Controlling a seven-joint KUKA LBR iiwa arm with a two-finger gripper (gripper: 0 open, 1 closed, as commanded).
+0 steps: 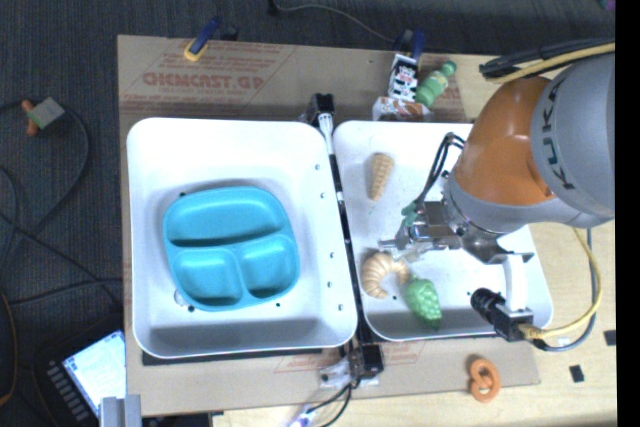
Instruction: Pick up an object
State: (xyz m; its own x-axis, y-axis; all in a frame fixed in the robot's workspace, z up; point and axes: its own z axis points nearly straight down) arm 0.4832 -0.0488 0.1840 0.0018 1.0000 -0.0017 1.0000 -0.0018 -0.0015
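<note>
The right bin (350, 215) holds a tan cone-shaped pastry (379, 174) near its back left, a pale croissant (377, 273) at the front left and a green bunch of grapes (423, 301) beside it. My gripper (413, 241) hangs low over the bin's middle, just above and right of the croissant. The wrist and orange band cover most of the bin's right half. Nothing shows between the fingers.
The left bin (150, 215) holds a blue three-compartment tray (232, 247). Behind the right bin stand a small printed carton (401, 85) and a green toy (434, 85). An orange ring (484, 378) lies on the board in front. A yellow cable (570, 335) loops off the arm.
</note>
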